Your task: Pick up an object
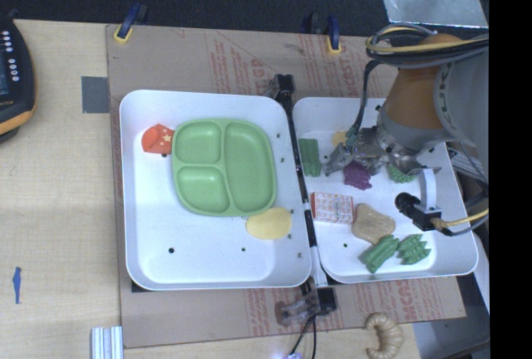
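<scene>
My gripper (pixel 356 156) is low over the upper middle of the right bin (pixel 465 266), with the grey arm and its orange band coming in from the right. A small purple toy (pixel 358 176) lies directly below and against the gripper's tip; whether it is held cannot be made out. A green ribbed strip (pixel 309 156) lies just left of the gripper. A small green piece (pixel 401 174) sits to its right, partly under the wrist. A bit of yellow (pixel 339 136) peeks out behind the gripper.
The right bin also holds a pink-white packet (pixel 332 206), a tan lump (pixel 371 223), a green pod (pixel 378 253) and a green leafy piece (pixel 413 248). In the left bin (pixel 141 266) are a green divided plate (pixel 224 166), a red toy (pixel 156 139) and a yellow piece (pixel 268 223).
</scene>
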`<state>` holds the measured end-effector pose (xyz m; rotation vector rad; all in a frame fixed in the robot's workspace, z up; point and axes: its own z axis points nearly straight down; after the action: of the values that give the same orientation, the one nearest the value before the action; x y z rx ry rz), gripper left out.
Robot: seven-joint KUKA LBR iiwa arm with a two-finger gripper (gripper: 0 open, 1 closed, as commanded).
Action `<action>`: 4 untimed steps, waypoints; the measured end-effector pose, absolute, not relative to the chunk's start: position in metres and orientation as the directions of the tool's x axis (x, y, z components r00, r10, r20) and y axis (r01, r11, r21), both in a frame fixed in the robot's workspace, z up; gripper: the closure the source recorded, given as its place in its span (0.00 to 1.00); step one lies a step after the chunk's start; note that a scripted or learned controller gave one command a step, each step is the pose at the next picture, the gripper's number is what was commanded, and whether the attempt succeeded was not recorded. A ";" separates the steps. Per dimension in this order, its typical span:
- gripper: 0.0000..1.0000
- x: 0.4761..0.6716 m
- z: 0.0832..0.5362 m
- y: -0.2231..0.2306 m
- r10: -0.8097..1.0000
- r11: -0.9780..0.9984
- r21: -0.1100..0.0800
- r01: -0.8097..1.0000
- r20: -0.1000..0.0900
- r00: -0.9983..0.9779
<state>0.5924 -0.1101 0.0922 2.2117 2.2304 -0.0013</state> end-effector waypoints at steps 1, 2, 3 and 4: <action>1.00 0.592 0.104 -0.113 1.000 0.006 -0.002 1.000 -0.003 -0.006; 1.00 0.549 0.091 -0.151 1.000 0.000 -0.008 1.000 -0.001 0.000; 1.00 0.555 0.146 -0.148 1.000 0.004 0.002 1.000 0.000 -0.004; 0.00 0.554 0.143 -0.147 1.000 0.003 -0.003 1.000 0.000 -0.003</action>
<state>0.5538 -0.1474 0.1433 2.2194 2.2268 -0.0030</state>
